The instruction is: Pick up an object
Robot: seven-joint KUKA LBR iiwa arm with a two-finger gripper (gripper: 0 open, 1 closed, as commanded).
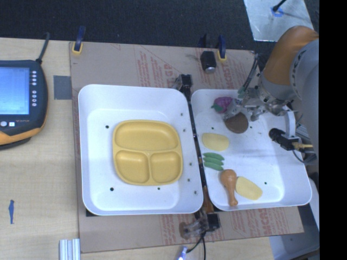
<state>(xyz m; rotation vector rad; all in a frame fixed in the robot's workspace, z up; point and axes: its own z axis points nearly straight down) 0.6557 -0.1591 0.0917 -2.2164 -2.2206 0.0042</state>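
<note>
My gripper (242, 111) hangs over the far part of the right bin (293, 191), reaching in from the right. Directly under and in front of it lies a round brown object (237, 124), partly covered by the gripper. A purple bunch of grapes (221, 103) sits just left of the gripper. Nearer the front lie a pale yellow piece (215, 141), a green pea pod (213, 160), a brown drumstick (229, 186) and a second yellow piece (248, 188).
The left bin (92, 145) holds a yellow divided plate (147, 151). A teach pendant (19, 102) lies on the bench at far left. Clamps and a black fitting (209, 61) stand behind the bins. A black cable end (283, 138) hangs over the right bin's right side.
</note>
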